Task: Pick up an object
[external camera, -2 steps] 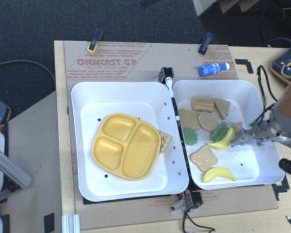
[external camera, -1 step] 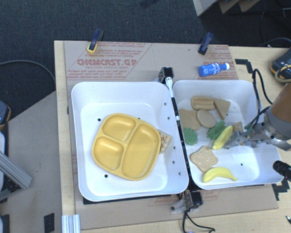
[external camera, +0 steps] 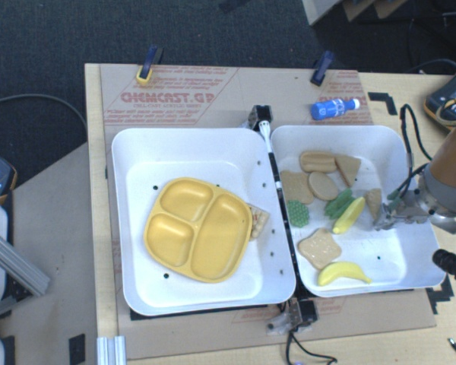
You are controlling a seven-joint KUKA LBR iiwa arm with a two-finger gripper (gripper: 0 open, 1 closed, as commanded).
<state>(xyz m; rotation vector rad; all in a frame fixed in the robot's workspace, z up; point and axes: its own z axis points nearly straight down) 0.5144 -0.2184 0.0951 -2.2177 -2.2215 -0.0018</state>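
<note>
"CHEMCAST GP" board (external camera: 167,97) (red print)

Robot lab: clamped bench (external camera: 213,90), bins (external camera: 129,226)

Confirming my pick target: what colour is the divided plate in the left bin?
Yellow. The divided plate shows plainly in the camera view.

Hidden and cut off
Arm (external camera: 448,175) cropped at right edge; cracker (external camera: 258,220) half tucked under yellow plate (external camera: 198,229); gripper (external camera: 385,217) tips blurred.
</note>
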